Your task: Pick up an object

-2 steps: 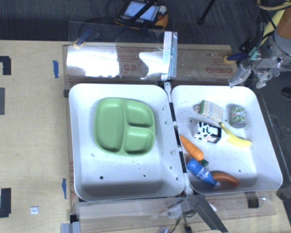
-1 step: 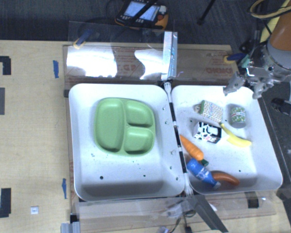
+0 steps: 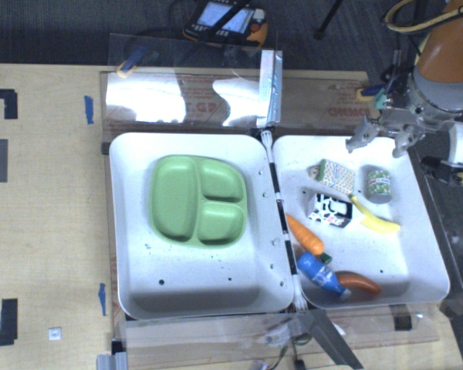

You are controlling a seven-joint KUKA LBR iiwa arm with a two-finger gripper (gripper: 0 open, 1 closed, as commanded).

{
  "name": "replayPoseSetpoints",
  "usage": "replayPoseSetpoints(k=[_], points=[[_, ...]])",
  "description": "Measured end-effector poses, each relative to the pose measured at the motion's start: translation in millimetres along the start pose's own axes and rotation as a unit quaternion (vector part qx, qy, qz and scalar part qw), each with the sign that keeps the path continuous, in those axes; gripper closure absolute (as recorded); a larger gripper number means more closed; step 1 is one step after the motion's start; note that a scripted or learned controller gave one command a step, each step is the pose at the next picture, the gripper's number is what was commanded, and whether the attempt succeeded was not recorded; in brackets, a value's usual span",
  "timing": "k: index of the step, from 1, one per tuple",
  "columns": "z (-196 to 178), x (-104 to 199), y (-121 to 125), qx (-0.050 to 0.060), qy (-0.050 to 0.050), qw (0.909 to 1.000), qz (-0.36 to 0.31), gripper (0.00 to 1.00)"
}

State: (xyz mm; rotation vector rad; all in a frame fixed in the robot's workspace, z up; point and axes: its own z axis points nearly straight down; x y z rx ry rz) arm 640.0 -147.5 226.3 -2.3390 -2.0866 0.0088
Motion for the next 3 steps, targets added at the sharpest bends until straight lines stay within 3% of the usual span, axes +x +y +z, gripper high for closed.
replayPoseSetpoints(k=[1, 2, 3], points=[[94.2, -66.3, -7.4, 0.001, 0.003, 0.9992, 0.040, 0.00], [123.7, -63.9, -60.5, -0.004, 0.003, 0.9998, -0.018, 0.00], [141.4, -36.1, -63.3, -0.005, -0.001, 0.9994, -0.033, 0.00]])
